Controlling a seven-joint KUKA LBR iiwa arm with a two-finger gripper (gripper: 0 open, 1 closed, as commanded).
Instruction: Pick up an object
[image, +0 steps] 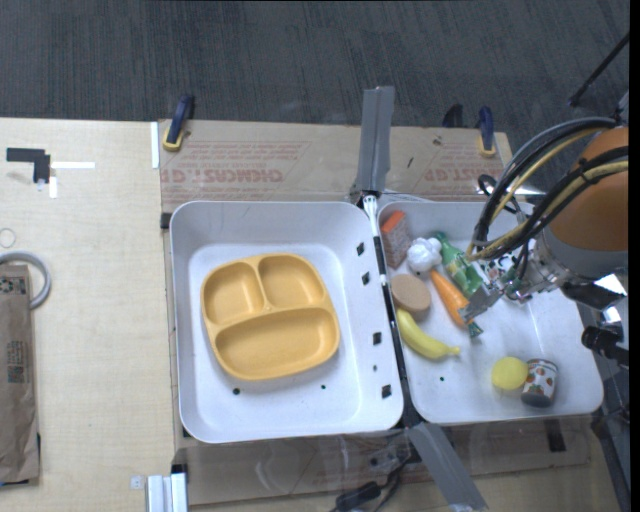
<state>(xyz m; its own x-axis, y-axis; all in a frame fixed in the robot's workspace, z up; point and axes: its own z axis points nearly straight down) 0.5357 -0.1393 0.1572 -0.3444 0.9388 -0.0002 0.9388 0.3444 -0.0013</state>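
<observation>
From the overhead camera I am looking down on two white bins side by side. The left bin (190, 330) is carrying a yellow divided plate (268, 315); the right bin (570, 395) is holding the loose pieces. The arm (590, 200) is reaching in from the right, and the gripper (478, 312) is hanging low over the middle of the right bin, its tip just beside the lower end of the carrot (449, 295) — possibly touching it, though I cannot tell. Cables and the wrist are crowding that spot, so I am not judging how the tool is set, and I am seeing nothing lifted clear of the bin floor.

The carrot is lying at a slant, between a tan round piece (410, 293) on its left and a green item (460, 268) above it. A banana (425, 338) is lying below the tan piece, a white garlic-shaped piece (423, 254) above it, and a lemon (509, 373) and a small can (540, 382) are sitting near the front.

I am judging the carrot to be a light, stiff, smooth toy — likely to slide off a tapered end. I would be taking it across the thick middle, square to its length.
</observation>
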